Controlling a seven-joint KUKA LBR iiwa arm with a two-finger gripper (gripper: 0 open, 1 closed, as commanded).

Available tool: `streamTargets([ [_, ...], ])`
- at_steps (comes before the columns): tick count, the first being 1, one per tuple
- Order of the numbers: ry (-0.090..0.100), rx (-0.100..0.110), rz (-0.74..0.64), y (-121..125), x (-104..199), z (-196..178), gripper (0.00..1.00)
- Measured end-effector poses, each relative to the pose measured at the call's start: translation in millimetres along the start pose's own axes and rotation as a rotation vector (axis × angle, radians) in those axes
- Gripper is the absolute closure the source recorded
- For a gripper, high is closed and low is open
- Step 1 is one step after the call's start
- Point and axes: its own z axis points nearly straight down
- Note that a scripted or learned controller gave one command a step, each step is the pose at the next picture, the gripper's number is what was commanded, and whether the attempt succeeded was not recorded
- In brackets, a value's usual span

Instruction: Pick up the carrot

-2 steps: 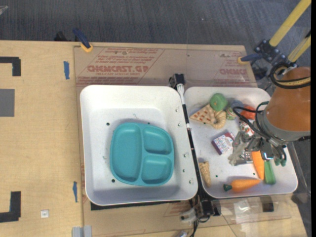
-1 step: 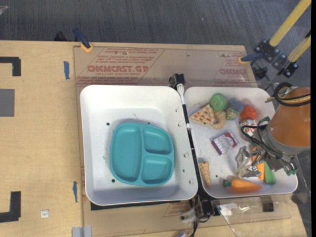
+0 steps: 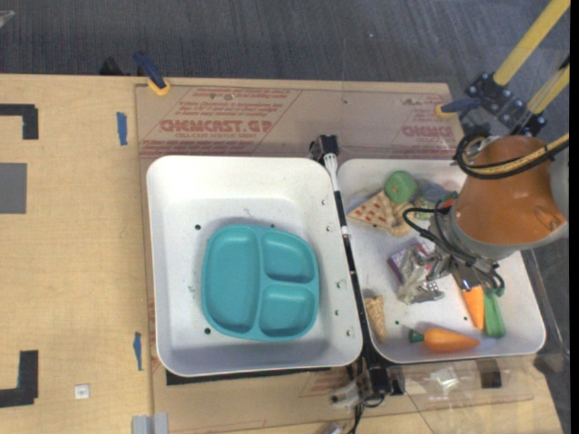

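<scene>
The carrot [image 3: 450, 338] lies flat on the floor of the right bin [image 3: 534, 337], close to that bin's near edge and toward its near right corner, its green top pointing left. A second orange piece [image 3: 473, 306] and a green stick [image 3: 494, 316] stand just beside it, so the pick looks crowded. The end effector [image 3: 432, 274] hangs over the bin's middle, above some crumpled silvery stuff [image 3: 413, 268], short of the carrot; whether it is parted or closed I cannot tell. The left bin [image 3: 181, 197] holds a teal divided plate [image 3: 261, 280].
</scene>
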Motion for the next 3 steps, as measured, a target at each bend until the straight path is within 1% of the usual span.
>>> streamTargets([
  [1, 0.005, -0.004, -0.219, -90, -72, 4, 1.0],
  [2, 0.006, -0.006, -0.221, -89, -71, 5, 0.0],
  [3, 0.007, -0.009, -0.19, -90, -24, 4, 0.0],
])
